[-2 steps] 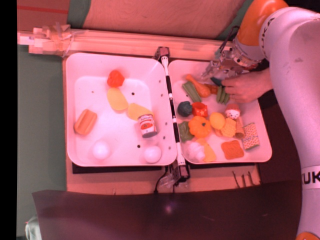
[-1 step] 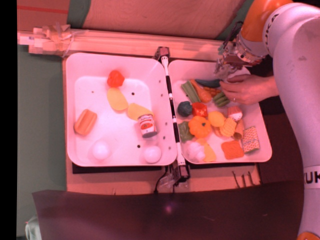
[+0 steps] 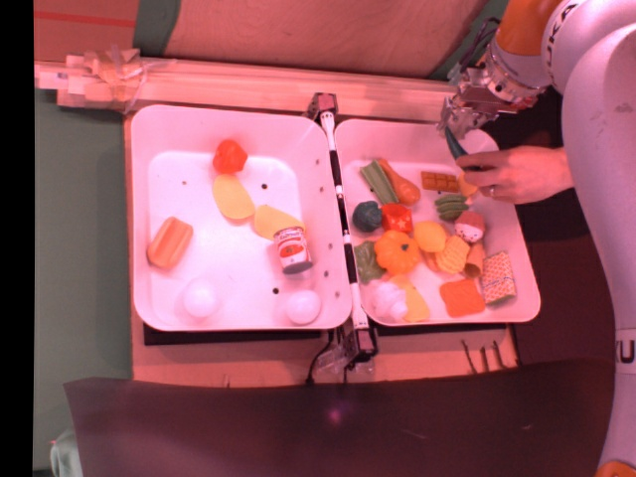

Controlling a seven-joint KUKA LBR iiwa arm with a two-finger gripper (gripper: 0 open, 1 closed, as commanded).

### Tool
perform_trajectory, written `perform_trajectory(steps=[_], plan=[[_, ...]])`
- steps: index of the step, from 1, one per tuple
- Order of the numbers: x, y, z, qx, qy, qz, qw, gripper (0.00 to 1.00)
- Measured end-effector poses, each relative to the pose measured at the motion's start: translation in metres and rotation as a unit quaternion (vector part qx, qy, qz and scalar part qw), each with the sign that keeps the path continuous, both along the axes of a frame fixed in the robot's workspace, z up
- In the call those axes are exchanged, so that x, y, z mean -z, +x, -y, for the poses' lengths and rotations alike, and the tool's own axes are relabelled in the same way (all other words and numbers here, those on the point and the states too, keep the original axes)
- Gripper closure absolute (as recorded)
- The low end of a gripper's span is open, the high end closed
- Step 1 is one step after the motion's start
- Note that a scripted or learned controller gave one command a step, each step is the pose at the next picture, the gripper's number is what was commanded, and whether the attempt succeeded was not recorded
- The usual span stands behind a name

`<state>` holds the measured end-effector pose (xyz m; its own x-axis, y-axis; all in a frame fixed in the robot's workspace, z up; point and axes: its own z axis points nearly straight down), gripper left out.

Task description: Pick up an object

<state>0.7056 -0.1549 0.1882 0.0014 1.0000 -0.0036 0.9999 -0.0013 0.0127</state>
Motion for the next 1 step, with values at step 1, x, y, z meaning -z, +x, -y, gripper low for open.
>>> perform_trajectory(steps=[1], plan=[[-0.0628,-0.0050,-0.0004,0.000,-0.0022,0.008,1.0000,1.00]])
